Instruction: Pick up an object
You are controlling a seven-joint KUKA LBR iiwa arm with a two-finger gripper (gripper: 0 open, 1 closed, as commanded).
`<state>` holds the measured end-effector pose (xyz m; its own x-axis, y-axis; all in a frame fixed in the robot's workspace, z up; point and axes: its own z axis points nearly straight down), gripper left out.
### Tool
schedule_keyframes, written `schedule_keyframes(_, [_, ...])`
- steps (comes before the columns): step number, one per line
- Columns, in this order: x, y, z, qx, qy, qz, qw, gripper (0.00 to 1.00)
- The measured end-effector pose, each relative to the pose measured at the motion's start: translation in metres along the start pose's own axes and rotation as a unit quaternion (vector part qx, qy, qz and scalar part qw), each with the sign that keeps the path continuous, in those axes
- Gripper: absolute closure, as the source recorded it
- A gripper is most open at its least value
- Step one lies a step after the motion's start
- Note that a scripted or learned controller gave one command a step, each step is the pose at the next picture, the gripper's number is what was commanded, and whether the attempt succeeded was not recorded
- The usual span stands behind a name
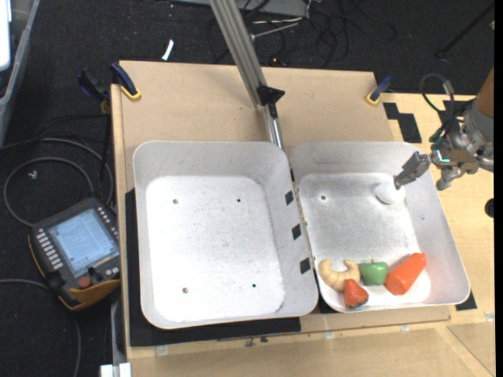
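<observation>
Camera view: four objects (372, 276), two bins (149, 171).

dark floor (55, 45) strewn with cables (31, 175) around a wooden bench (204, 100).

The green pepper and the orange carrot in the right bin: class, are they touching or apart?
Cannot tell. In the camera view the green pepper and the orange carrot lie side by side with edges meeting, but the slant shows neither contact nor gap plainly.
</observation>
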<state>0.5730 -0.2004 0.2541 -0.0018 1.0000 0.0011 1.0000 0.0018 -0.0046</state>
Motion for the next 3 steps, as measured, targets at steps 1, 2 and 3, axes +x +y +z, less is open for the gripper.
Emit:
schedule_keyframes(1, [0.0, 0.001, -0.003, -0.002, -0.001, 0.0, 1.0, 0.0])
schedule_keyframes(2, [0.007, 0.005, 0.059, 0.001, 0.0, -0.001, 1.0, 0.0])
schedule_keyframes(3, [0.012, 0.003, 0.103, 0.0, 0.0, 0.001, 1.0, 0.0])
